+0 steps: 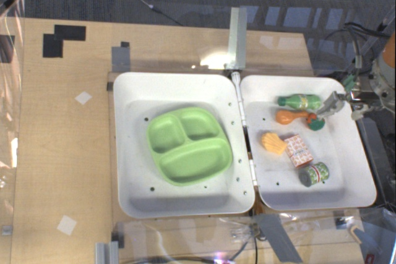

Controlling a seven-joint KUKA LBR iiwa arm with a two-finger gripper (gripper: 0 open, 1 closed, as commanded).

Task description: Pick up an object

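My gripper (332, 103) reaches in over the right bin (365, 191) near its far right side, just beside the green bottle (299, 101) and the orange toy (296, 117). A yellow piece (273, 143), a patterned box (297, 151) and a small can (314, 174) lie nearer. The green divided plate (189, 145) sits in the left bin (124, 195).

There are two white bins, the left bin (124, 151) and the right bin (356, 157). The left bin has one green plate (189, 145) with three parts. The right bin has five small things: one green bottle (299, 101), one orange toy (291, 117) with a dark green end, maybe a maraca, one yellow piece (273, 143), one red-and-white box (297, 151) and one can (314, 174).
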